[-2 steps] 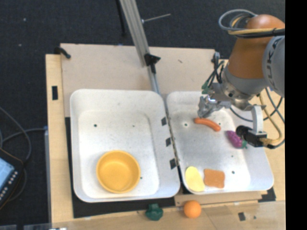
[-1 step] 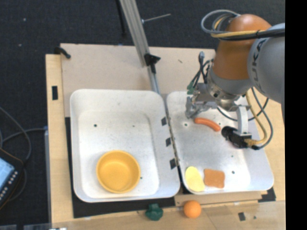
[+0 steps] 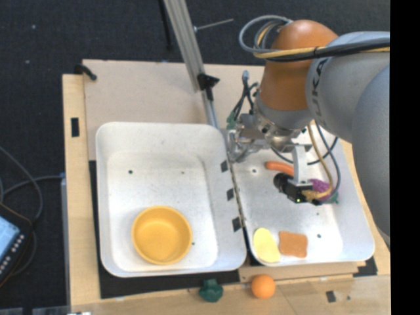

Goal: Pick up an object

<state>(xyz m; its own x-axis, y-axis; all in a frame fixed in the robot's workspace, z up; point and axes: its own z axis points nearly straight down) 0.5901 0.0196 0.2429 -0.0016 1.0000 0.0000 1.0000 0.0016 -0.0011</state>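
Note:
My gripper (image 3: pixel 237 148) hangs below the orange wrist at the far left of the right bin (image 3: pixel 351 241), close to the wall between the two bins. Nothing shows in its grasp. A thin orange carrot-like piece (image 3: pixel 279 167) lies just right of it. A small purple thing (image 3: pixel 321 188) rests further right, partly hidden by cables. At the near edge of the right bin lie a pale yellow oval (image 3: pixel 264 245) and an orange block (image 3: pixel 293 244), side by side. A yellow bowl (image 3: pixel 161 234) stands upright in the near part of the left bin (image 3: pixel 118 143).
A slanted aluminium post (image 3: pixel 190 51) rises behind the bins and ends near the left bin's far right corner. On the bench in front of the bins lie an orange ball (image 3: pixel 262 286) and a small green thing (image 3: pixel 210 291).

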